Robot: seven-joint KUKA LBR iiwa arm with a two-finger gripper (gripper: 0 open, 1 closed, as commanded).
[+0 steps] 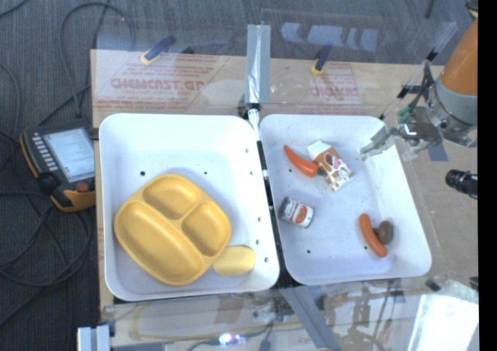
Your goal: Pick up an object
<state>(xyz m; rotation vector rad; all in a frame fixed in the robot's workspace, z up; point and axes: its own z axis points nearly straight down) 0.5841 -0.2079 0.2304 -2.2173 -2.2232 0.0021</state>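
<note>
Left bin [124, 140]: yellow divided plate [172, 227], pale yellow lump [234, 261] touching its lower right edge. Right bin [411, 248], just beside the left bin: small carton [332, 168] near its centre top, orange carrot [300, 161] left of the carton, can [297, 212] below, sausage [372, 235] touching a brown lump [385, 231]. End effector [378, 142] over the right bin's upper right rim, fingers apart, gripping nothing.

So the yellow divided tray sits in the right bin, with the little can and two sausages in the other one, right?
Not quite: the camera view shows the yellow divided tray in the left bin. The little can and two sausages lie in the right bin.
</note>
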